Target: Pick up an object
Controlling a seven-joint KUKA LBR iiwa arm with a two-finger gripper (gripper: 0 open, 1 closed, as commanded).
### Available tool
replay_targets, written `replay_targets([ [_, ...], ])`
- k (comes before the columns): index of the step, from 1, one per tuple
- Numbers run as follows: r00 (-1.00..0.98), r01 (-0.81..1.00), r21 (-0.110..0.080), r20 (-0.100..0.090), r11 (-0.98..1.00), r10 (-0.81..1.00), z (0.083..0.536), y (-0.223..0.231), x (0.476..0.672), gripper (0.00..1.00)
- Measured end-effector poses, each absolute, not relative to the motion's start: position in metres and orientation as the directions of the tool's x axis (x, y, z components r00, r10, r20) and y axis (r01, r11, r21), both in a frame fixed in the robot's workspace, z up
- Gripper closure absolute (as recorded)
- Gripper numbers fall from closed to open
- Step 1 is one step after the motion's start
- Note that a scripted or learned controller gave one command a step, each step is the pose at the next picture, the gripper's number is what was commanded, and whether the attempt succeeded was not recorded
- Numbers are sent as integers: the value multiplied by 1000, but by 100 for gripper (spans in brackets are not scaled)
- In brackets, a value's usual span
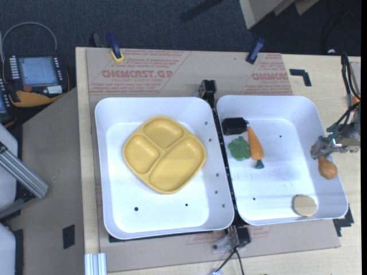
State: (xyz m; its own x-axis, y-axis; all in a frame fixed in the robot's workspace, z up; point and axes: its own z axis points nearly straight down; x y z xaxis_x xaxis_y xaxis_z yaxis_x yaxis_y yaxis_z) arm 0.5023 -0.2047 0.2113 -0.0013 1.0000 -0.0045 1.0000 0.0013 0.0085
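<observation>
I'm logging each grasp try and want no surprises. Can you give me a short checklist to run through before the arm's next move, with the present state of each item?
1. Gripper located: ok, at the right rim of the right white bin.
2. Object held: cannot tell; the small brown pear-shaped object sits right below the gripper at the rim.
3. Targets lying free in the right bin: ok; orange carrot, green leafy toy, small black block and round tan disc.
4. Targets spaced apart: not ok for carrot and green leafy toy, which touch; ok for the disc, alone near the front corner.
5. Yellow three-compartment plate: ok, lies flat in the left white bin.
</observation>
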Motion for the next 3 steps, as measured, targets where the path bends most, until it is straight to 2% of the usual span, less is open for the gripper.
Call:
replay_targets([
  [1,-1,1000,4,-2,1,1000,219,-205,503,100],
  [2,-6,1000,-1,3,6,1000,228,-151,495,100],
  [3,-1,1000,-1,1,1,1000,232,-107,500,100],
])
